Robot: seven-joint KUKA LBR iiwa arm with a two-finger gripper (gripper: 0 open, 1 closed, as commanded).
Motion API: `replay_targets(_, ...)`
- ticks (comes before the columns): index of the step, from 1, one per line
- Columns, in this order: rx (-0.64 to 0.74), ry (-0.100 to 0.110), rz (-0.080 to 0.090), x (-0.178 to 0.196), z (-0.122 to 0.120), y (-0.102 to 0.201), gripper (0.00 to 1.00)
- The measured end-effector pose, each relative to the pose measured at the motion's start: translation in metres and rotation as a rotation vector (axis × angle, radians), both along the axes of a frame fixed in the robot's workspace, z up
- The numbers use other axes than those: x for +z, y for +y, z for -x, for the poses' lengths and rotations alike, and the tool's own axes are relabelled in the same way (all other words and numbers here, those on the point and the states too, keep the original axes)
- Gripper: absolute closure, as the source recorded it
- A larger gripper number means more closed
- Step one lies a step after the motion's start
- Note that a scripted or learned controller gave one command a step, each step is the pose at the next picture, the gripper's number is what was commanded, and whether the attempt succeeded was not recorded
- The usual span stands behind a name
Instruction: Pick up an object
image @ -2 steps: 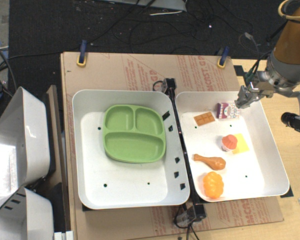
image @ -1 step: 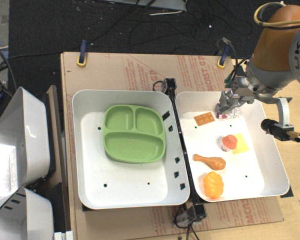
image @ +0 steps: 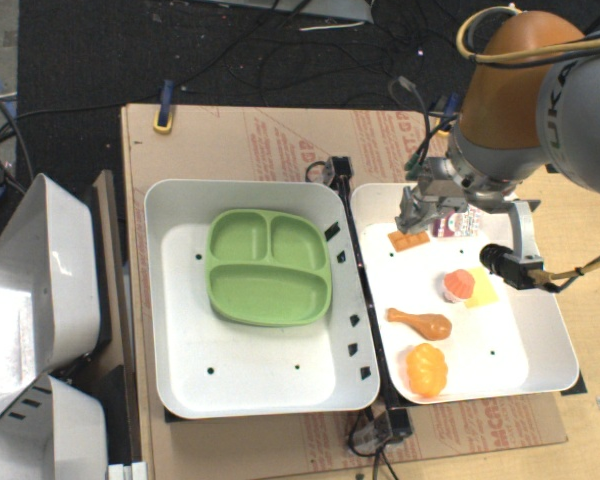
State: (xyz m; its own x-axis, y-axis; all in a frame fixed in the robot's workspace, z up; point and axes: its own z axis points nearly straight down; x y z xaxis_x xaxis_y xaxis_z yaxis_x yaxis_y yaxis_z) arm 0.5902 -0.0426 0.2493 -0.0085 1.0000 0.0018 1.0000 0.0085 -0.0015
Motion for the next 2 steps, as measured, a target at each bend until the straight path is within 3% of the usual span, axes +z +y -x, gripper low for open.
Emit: replay_targets(2, 0.001, 0.0, 0.0, -0.013, 0.021, 0.122, 1.0)
